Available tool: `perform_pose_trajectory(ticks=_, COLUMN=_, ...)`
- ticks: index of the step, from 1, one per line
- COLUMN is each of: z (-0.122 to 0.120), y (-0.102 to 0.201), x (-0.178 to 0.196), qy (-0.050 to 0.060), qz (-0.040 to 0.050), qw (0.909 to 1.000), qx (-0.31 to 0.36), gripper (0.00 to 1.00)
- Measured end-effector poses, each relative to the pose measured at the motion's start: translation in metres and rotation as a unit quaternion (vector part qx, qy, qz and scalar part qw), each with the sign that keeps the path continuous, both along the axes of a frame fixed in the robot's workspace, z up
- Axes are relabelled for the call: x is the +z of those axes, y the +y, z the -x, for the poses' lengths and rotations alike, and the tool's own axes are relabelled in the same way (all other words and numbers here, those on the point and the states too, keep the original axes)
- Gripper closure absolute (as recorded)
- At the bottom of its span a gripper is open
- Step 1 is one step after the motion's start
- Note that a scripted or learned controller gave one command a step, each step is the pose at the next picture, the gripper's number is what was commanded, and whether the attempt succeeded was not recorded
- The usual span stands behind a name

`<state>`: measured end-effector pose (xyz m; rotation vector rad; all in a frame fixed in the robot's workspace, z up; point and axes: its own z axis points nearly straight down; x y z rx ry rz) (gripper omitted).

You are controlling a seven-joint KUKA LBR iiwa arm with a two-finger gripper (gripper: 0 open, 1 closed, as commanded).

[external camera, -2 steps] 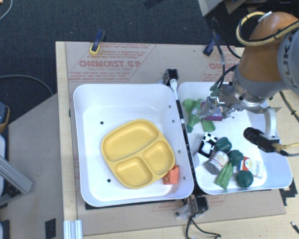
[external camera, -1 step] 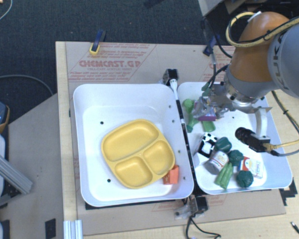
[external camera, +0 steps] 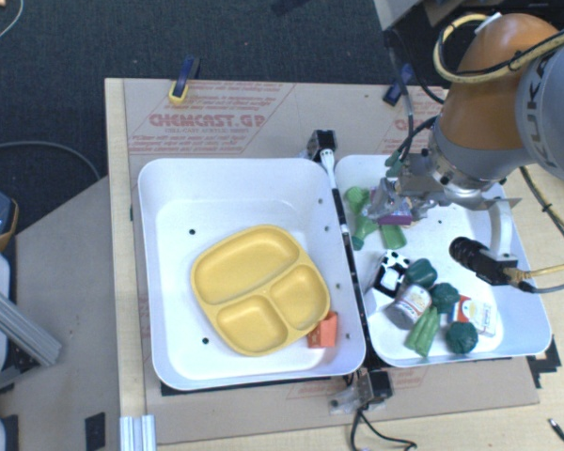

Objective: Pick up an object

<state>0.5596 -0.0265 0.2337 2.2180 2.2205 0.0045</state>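
Counter (external camera: 216, 111): brown printed board. Two white bins rest on it, touching: left bin (external camera: 169, 252) at 9 o'clock, right bin (external camera: 526, 332) at 3 o'clock.

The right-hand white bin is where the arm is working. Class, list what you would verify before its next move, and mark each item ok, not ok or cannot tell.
1. Pincer is over the right-hand white bin: ok.
2. An object is held: cannot tell.
3. Small toys are within the bin: ok.
4. Toys are spaced for a clean grasp: not ok, clustered.
5. Yellow divided plastic plate is out of the way, in the left-hand white bin: ok.
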Motion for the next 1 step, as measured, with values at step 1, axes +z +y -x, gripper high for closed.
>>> perform_pose_trajectory(ticks=1, z=-0.0076, y=-0.0040, x=0.0003, qy=0.001, qz=0.0002, qw=1.0000, qx=0.000, gripper=1.00)
